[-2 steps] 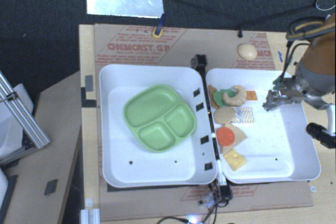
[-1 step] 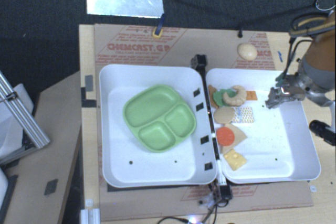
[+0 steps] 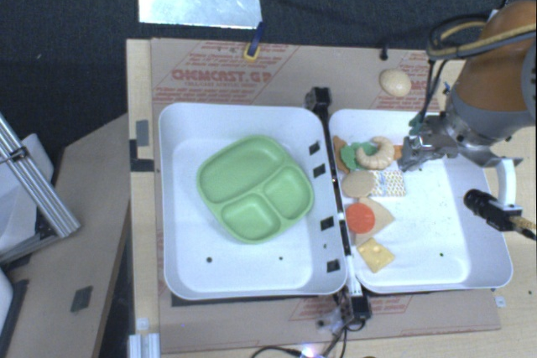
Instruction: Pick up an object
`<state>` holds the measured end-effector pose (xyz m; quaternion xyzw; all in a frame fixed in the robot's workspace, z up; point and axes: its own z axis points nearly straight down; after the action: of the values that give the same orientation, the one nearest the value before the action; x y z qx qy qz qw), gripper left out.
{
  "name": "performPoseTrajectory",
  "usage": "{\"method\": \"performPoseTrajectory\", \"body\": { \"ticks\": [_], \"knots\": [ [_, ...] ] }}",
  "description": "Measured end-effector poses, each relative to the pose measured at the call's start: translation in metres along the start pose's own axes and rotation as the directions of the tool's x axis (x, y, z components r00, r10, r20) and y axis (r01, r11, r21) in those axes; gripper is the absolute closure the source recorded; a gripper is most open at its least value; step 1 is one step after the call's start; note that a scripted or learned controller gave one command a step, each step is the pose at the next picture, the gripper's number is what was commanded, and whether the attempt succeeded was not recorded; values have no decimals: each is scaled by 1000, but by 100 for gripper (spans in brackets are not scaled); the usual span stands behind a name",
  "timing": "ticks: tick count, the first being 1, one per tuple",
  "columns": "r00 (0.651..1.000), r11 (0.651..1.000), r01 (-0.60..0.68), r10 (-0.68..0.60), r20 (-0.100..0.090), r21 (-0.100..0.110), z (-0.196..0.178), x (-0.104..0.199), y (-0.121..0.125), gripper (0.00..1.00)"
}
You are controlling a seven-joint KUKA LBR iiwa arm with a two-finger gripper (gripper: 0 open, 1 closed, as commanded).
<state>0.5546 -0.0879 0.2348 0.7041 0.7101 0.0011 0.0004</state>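
Grey-metal gripper [image 3: 413, 153] hovers beside croissant toy [image 3: 375, 152] in right bin [image 3: 478, 264]; finger state unclear. Best approach: centre over croissant, descend vertically w/o nudging neighbours.

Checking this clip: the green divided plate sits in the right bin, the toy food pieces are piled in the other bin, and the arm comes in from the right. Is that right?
Not quite. The camera view shows the green divided plate in the left bin, not the right one. The toy food pieces are piled in the other bin, the right bin, along its left side, and the arm does come in from the right.
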Motion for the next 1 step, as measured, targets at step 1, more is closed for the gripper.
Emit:
{"method": "performPoseTrajectory", "body": {
  "ticks": [1],
  "knots": [
    [1000, 1000, 0, 0, 0, 0, -4, 51, 7, 100]
  ]
}}
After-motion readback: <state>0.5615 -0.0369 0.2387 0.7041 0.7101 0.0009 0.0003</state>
